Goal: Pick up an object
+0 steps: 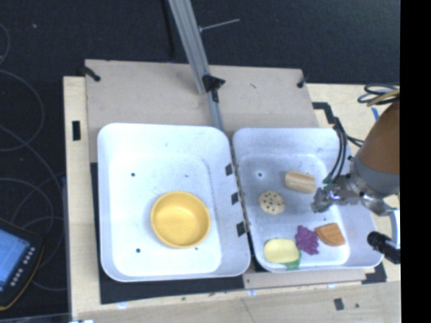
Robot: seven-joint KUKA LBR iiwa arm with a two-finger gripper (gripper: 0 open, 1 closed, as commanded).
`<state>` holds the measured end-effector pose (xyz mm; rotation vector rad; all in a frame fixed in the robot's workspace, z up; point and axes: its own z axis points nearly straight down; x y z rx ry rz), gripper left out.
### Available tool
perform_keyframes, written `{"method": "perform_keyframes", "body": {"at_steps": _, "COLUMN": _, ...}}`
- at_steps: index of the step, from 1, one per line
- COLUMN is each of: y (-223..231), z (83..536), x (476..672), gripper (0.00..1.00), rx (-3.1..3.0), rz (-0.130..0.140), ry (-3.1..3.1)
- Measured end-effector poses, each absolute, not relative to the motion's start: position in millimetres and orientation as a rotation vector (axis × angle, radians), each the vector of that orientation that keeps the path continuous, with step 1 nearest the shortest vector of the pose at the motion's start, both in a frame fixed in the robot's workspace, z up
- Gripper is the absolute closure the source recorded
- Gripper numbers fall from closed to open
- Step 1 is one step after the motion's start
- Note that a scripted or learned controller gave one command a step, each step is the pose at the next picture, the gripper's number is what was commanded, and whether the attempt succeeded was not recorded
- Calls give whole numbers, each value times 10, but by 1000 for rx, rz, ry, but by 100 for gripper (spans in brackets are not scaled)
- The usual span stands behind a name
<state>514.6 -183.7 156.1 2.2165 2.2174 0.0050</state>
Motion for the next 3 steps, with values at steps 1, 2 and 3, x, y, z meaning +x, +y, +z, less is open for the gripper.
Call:
{"method": "perform_keyframes", "body": {"at_steps": 1, "y": -1867, "z": 2208, "x": 5153, "gripper": 100, "rx": 2211, "rz": 7, "ry": 2219}}
{"method": "perform_keyframes", "body": {"at_steps": 2, "y": -1836, "z": 2665, "x": 5135, "gripper": 100, "rx": 2211, "rz": 6, "ry": 2221}}
{"method": "perform_keyframes", "body": {"at_steps": 3, "y": -1223, "z": 2599, "x": 5193, "gripper": 100, "rx": 2211, "rz": 3, "ry": 2229}}
